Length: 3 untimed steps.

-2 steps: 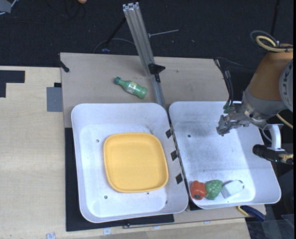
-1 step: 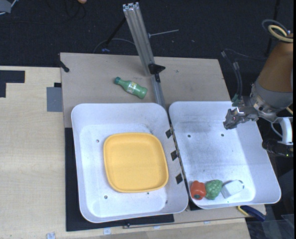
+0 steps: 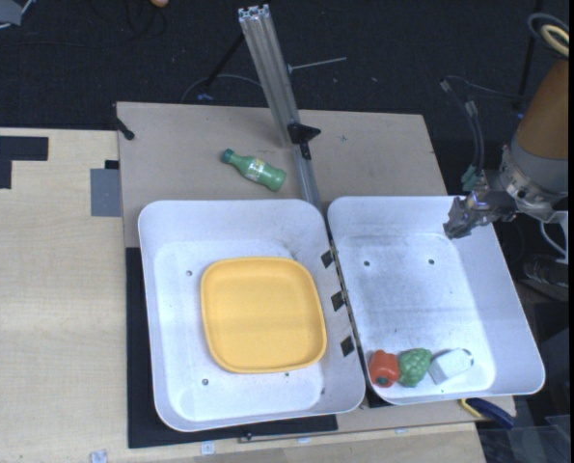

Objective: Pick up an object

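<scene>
Heads up, nothing picked yet. Gripper (image 3: 457, 222) hovers over right bin (image 3: 417, 278) far corner, carries nothing. Toys (image 3: 417, 366) sit in near corner, well apart. You've got whole reach and grab left.

You've got a tan worktop (image 3: 373, 152) w/ a light wood surface (image 3: 45, 287) on the far side from the fingers (image 3: 457, 222). Beyond it: dark floor (image 3: 103, 46) w/ loose cables (image 3: 123, 8), slanted aluminium rail (image 3: 272, 66). Black tape patches (image 3: 12, 157) mark the wood. Lighting even.
</scene>
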Tool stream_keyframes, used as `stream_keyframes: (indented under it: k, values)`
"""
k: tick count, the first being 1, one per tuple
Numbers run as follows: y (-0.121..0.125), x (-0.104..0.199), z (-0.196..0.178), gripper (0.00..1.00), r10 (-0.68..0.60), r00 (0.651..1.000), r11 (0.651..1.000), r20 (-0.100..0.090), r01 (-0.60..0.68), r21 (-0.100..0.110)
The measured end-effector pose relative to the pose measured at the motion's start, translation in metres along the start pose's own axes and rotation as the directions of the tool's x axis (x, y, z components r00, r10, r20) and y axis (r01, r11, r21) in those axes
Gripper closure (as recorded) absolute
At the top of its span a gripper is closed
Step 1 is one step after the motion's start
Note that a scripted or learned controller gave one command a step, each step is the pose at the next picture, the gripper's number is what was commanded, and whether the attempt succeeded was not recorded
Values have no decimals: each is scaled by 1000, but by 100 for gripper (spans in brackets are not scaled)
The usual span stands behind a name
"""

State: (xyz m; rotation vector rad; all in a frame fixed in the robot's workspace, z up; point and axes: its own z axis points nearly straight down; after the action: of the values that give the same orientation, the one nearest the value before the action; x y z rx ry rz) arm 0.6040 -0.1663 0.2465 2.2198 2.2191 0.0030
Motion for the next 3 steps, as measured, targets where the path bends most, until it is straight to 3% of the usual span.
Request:
stream_keyframes:
  k: [1, 3]
  values:
    - [1, -1, -47, 100, 0, 1000, 1000, 0, 0, 0]
    - [14, 92, -32, 100, -3, 1000, 1000, -1, 3, 4]
